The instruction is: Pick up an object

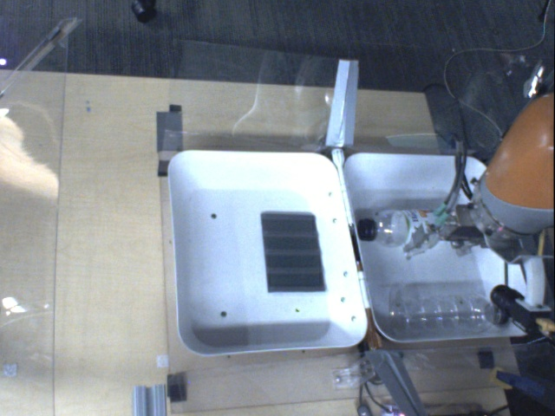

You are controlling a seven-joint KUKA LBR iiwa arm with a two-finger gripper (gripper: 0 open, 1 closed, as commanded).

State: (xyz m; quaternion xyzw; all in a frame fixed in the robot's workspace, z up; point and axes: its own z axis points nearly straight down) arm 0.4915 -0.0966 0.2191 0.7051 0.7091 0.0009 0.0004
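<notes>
Tool [427,237] at clear bottle [392,227], grip unclear; another bottle [438,308] near, dark tray [293,251] apart.

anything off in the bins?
Nothing spilled or broken. Two clear bottles lie on their sides in the right bin: a black-capped one by the gripper, another near the front wall. The dark ridged tray lies flat in the left bin.
</notes>
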